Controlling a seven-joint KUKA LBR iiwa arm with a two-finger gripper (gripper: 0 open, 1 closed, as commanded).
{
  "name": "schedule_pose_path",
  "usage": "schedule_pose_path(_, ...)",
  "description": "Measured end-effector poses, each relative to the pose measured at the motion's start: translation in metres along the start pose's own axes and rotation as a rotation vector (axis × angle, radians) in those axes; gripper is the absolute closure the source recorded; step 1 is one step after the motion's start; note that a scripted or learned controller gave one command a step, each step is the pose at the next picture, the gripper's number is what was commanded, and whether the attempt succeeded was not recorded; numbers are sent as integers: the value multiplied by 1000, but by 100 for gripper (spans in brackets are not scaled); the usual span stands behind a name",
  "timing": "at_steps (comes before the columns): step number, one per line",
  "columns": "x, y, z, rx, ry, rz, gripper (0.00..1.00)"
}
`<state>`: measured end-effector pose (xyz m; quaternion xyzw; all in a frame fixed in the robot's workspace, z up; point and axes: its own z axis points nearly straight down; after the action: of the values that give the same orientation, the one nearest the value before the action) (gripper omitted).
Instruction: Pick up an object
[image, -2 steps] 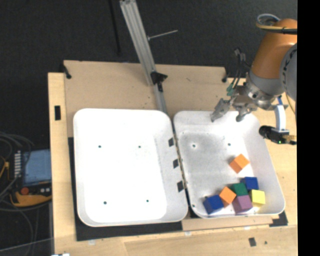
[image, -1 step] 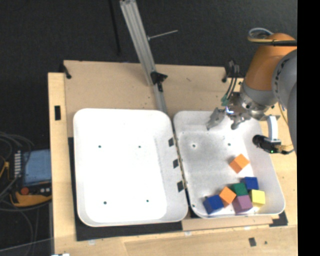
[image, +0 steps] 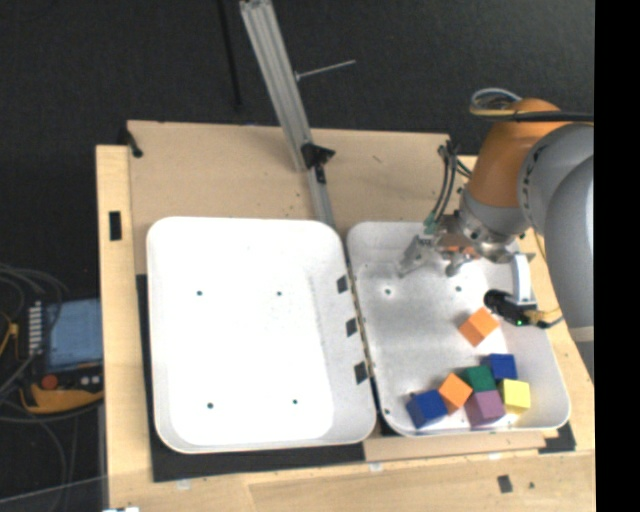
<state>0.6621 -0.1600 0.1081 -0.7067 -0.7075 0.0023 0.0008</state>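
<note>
Dark floor all round, tan table (image: 250, 160) in the middle, two white bins side by side on it. Left bin (image: 250, 240) bare. Right bin (image: 400, 330) holding the lot: a lone orange cube (image: 479, 326) toward the table's right edge, then a huddle near the front right corner — blue cube (image: 427, 407), second orange cube (image: 456, 390), green cube (image: 481, 378), dark blue cube (image: 501, 366), purple cube (image: 485, 407), yellow cube (image: 516, 394), packed touching or nearly so.

Hand (image: 432, 258) hovering over the back part of the right bin, fingers spread, nothing between them. Well apart from every cube.

Judging progress: barely begun. No cube lifted, none gripped. Left to do: pick a target, probably the lone orange cube for its free sides, then travel toward the front, descend, close, lift.
</note>
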Motion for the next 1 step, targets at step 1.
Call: schedule_pose_path(1,-1,3,-16,-11,-1,1,100)
